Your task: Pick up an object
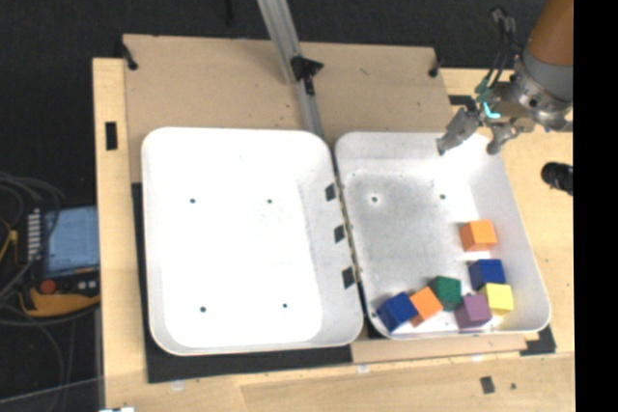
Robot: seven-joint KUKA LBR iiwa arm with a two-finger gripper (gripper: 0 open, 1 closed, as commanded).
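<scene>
We see the grey two-finger gripper [470, 140] at the upper right of the frame, fingers spread with nothing between them, over the shallow white right bin's [406, 207] far edge; small coloured blocks cluster at lower right, an orange cube [478, 234] nearest.

Blocks [449, 296] cluster in right bin's [406, 159] near corner, seemingly touching.

A light wooden bench [116, 207] holds a brown board [222, 82]. Two white bins sit side by side on it, the left bin [241, 236] and the right bin [406, 207], touching.
</scene>
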